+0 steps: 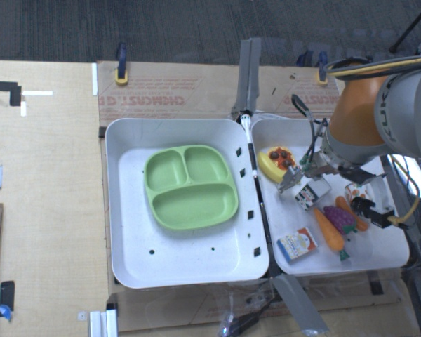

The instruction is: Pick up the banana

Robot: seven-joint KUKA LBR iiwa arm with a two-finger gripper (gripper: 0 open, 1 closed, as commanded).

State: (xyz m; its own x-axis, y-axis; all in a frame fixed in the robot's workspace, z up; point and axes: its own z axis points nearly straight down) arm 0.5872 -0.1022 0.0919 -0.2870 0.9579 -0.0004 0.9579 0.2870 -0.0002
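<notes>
My gripper [299, 189] hangs low over the left half of the right bin [400, 258], open, with nothing between its fingers. Just to its upper left lies a yellow piece [269, 164] with red and dark bits on top, close to the bin's left wall. I cannot tell whether that piece is the banana. No other yellow fruit is in sight, and the arm's orange band [358, 118] and wrist hide the bin's back right part.
Right of the gripper lie purple grapes [341, 216], an orange carrot [330, 232] and a small carton [297, 245]. The left bin [126, 258] holds a green divided plate [191, 186]. A narrow wall [256, 188] separates the two bins.
</notes>
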